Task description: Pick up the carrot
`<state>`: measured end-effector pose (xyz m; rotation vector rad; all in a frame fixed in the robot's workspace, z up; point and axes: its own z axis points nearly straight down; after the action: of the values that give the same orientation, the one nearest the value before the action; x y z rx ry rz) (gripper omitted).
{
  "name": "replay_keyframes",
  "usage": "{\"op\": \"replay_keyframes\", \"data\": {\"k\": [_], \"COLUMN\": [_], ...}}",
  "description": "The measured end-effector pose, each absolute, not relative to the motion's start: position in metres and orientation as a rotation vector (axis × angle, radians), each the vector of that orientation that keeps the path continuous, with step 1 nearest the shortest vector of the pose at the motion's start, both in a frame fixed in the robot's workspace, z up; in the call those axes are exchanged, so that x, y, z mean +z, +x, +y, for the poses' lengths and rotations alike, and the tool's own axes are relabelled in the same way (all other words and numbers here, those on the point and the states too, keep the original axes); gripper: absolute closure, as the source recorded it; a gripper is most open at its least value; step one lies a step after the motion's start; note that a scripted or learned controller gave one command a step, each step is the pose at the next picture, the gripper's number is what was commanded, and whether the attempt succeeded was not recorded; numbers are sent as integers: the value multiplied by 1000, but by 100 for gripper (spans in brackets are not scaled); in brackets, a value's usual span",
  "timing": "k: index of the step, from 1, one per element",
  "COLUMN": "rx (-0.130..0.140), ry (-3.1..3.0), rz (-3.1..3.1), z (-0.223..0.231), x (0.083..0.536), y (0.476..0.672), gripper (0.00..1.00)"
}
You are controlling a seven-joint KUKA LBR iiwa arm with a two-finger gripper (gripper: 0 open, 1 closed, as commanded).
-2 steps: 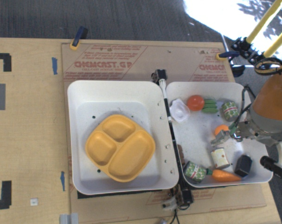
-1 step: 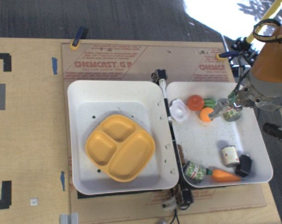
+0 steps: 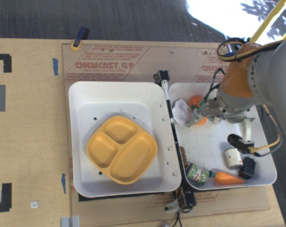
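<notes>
Bench [image 3: 29,126] carries two white bins side by side. Left bin [image 3: 81,103] holds a yellow divided plate [image 3: 122,149], lying roughly at its middle. Right bin [image 3: 204,141] is where my arm [image 3: 256,74] reaches in, the orange band sitting over the bin's far side. My pincer [image 3: 203,113] is down near the far left part of that bin, beside a crumpled clear wrapper [image 3: 181,110] and a small orange thing [image 3: 195,100]; can't tell how wide it stands or whether anything sits in it. Carrot [image 3: 229,178] lies flat at the near edge of the right bin, well apart from my pincer, between a green-and-white packet [image 3: 198,173] and a black object [image 3: 247,168].
</notes>
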<state>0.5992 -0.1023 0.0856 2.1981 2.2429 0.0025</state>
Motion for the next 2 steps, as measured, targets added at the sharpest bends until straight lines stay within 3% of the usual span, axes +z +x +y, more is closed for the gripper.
{"op": "replay_keyframes", "data": {"k": [1,2], "rx": [1,-75], "ry": [2195,2091], "rz": [2244,2428], "z": [-103,-102], "x": [96,81], "y": [600,652], "gripper": [100,100]}}
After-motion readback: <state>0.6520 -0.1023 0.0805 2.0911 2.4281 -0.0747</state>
